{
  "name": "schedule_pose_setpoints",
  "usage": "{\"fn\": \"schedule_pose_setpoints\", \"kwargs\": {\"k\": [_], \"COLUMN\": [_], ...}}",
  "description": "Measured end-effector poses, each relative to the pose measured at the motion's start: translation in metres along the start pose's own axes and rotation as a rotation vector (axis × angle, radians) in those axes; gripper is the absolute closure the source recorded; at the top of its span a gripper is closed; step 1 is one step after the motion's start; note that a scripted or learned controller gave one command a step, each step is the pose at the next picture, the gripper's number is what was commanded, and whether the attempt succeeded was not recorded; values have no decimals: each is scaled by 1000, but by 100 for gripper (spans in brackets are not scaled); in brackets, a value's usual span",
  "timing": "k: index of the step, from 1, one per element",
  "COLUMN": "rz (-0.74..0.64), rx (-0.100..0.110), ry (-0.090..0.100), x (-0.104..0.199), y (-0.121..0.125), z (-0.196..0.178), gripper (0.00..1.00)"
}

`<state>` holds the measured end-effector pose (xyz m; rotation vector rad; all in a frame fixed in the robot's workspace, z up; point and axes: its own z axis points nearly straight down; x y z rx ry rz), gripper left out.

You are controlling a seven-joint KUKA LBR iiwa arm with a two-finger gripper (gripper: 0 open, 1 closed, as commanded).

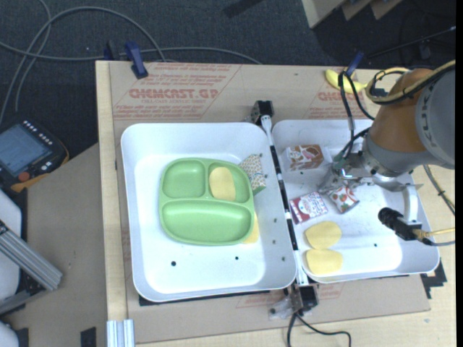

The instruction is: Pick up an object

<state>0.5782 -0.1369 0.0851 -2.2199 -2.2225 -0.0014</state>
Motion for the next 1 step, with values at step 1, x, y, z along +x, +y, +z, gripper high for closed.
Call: {"fn": "schedule_pose_setpoints", "kwargs": {"k": [1], "rz": [0], "rx": [-1], "ry": [-1], "x": [52], "y": [-31], "z": [-100], "gripper": [100]}}
